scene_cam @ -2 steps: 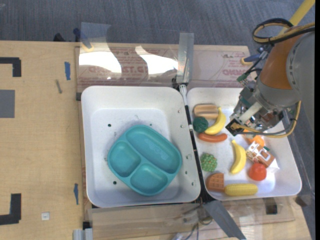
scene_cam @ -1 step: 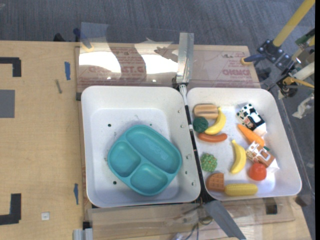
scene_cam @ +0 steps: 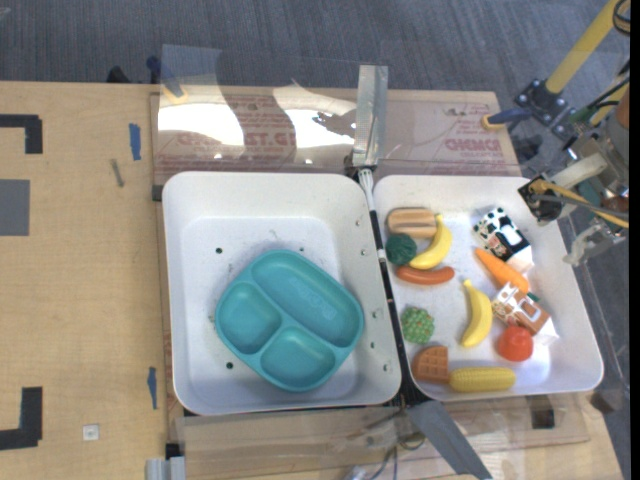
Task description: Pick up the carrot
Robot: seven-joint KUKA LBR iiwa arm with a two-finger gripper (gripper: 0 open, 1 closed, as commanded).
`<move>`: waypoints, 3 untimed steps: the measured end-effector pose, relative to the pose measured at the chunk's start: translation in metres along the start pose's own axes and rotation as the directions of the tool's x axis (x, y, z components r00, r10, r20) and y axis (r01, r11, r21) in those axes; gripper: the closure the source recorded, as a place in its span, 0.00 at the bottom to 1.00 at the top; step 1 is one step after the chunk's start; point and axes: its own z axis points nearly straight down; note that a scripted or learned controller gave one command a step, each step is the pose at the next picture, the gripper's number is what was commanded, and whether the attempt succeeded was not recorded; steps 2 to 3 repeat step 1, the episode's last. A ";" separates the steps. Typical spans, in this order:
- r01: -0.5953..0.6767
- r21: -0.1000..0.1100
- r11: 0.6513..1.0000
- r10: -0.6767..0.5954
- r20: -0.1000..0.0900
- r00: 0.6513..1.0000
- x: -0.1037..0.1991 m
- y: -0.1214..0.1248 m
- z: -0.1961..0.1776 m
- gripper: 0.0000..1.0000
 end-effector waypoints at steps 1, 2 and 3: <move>0.000 -0.001 1.000 0.000 -0.003 1.000 0.000 0.000 -0.002 0.00; 0.000 -0.001 1.000 0.000 -0.003 1.000 0.000 0.000 -0.002 0.00; 0.000 -0.001 1.000 0.000 -0.003 1.000 0.000 0.000 -0.002 0.00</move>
